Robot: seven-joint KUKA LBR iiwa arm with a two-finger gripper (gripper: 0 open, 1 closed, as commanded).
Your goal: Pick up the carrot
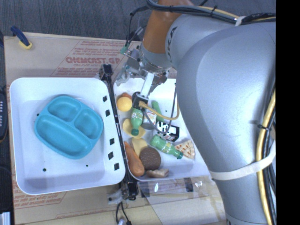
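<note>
A dark grey ribbed floor [70, 6] runs along the top behind the bench. A brown cardboard sheet [61, 53] with red print covers the bench top, and a blue-and-yellow clamp [21, 37] sits at its far left corner.

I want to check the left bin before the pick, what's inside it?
The left bin holds a blue divided plate, lying flat on the bin floor. Its three compartments look bare. Whatever lies under the plate is covered and cannot be seen.
</note>
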